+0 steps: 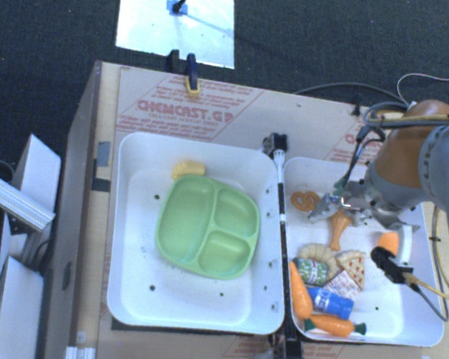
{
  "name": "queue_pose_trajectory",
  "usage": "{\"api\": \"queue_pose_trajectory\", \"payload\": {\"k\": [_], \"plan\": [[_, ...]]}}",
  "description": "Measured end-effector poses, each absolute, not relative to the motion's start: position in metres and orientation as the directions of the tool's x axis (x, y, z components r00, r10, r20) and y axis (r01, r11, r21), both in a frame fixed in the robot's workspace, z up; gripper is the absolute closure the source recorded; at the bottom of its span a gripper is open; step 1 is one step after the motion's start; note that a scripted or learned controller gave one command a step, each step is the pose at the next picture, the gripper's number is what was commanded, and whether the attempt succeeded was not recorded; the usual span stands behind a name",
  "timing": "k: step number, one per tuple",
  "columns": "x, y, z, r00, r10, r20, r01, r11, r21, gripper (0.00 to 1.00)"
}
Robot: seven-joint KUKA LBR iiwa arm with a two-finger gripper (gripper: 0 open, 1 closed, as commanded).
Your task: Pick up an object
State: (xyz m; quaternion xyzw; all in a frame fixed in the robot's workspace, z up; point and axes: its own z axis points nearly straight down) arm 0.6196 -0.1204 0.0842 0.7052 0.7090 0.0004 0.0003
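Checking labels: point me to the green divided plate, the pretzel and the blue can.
green divided plate (208, 227), camera view, on the ridge between its compartments.
pretzel (305, 200), camera view, on its middle, in the right bin.
blue can (331, 302), camera view, on the middle of its side.

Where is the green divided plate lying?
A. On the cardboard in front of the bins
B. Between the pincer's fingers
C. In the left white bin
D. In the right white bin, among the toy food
C: the green divided plate lies flat in the left white bin, beside a small yellow piece.
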Motion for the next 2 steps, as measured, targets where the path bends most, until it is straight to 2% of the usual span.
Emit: {"api": "queue_pose_trajectory", "payload": {"k": [1,2], "plan": [[0.621,-0.121,0.095,-0.006,1.0,-0.001,1.0,0.006,0.004,1.0],[0.628,-0.015,0.186,-0.006,1.0,0.002,1.0,0.006,0.006,1.0]]}}
